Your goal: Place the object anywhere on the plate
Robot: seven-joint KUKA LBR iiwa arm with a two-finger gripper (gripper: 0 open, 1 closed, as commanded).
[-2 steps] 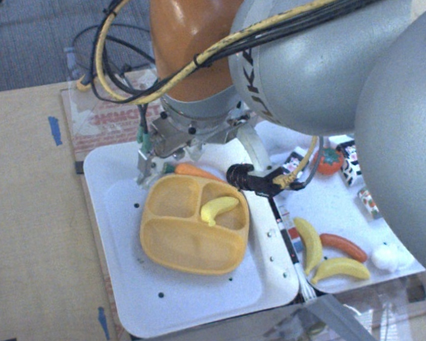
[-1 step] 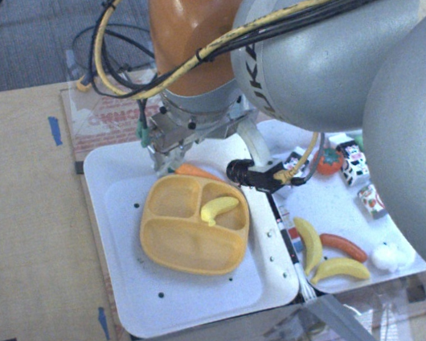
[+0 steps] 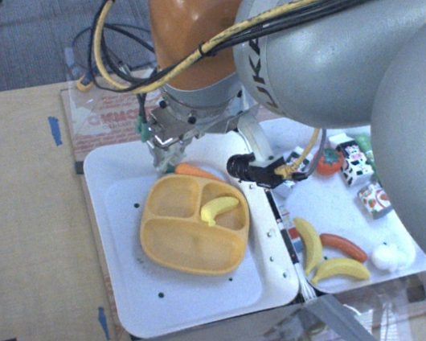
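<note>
a yellow banana (image 3: 220,208) lies on the orange plate (image 3: 190,247); the tool's (image 3: 163,154) state cannot be told.

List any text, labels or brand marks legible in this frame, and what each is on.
"UK": part of a brand mark on the grey arm, the rest hidden.
Red print on the clear packet above the left bin: too blurred to read.

The arm (image 3: 314,50) covers the right bin (image 3: 344,220) at twelve and three o'clock, hides the gripper's fingertips, and overlaps the carrot (image 3: 193,170) behind the plate (image 3: 194,224).
</note>
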